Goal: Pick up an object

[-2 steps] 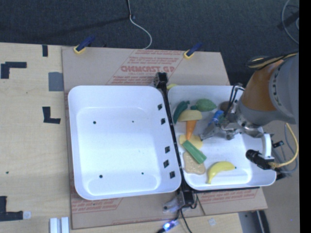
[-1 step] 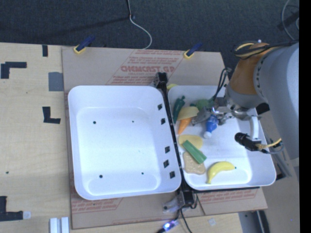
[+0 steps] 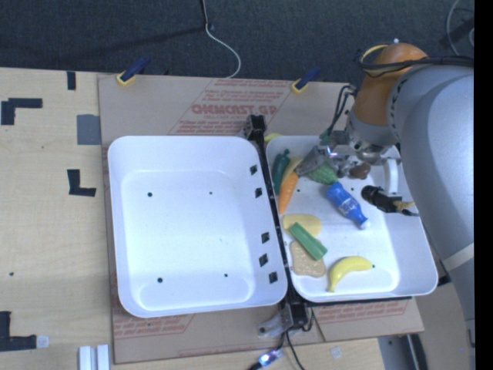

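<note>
Both bins [image 3: 185, 149] are white. The right bin [image 3: 408, 272] holds a blue bottle [image 3: 345, 203], yellow banana [image 3: 348, 270], orange carrot [image 3: 286, 189] and green block [image 3: 308, 242].

The bench [image 3: 46, 230] carries a cardboard sheet [image 3: 223, 106], held by two blue clamps [image 3: 132, 69] at its far edge. On the sheet sit two white bins, left [image 3: 123, 230] and right [image 3: 408, 272], touching.

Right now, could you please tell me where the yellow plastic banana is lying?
The yellow plastic banana lies in the right white bin, near its front edge, just right of the tan flat piece and below the blue plastic bottle.
</note>
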Controlling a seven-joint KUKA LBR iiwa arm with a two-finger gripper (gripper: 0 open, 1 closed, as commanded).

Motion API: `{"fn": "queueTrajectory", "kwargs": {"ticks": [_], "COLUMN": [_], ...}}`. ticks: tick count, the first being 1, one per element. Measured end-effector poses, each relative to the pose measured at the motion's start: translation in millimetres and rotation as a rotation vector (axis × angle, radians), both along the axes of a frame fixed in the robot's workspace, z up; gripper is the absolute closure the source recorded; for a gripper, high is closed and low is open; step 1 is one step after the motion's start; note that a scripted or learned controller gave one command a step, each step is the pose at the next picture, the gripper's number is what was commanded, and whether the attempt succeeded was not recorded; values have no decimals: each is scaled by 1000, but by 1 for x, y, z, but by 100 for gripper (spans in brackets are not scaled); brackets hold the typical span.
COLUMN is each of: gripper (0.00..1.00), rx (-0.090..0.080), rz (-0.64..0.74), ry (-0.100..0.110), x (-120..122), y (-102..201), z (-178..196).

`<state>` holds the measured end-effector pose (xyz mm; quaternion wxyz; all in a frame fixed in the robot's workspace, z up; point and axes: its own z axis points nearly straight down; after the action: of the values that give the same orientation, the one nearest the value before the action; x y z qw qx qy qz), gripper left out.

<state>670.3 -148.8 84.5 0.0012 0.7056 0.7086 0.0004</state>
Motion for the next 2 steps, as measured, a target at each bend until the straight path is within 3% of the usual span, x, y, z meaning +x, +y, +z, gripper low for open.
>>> {"fn": "queueTrajectory", "kwargs": {"ticks": [1, 2], "gripper": [0, 0], "rx": [-1, 0], "rz": [-3, 0], "ry": [3, 4], "x": [-2, -2], "y": [-17, 33], "z": [0, 0]}}
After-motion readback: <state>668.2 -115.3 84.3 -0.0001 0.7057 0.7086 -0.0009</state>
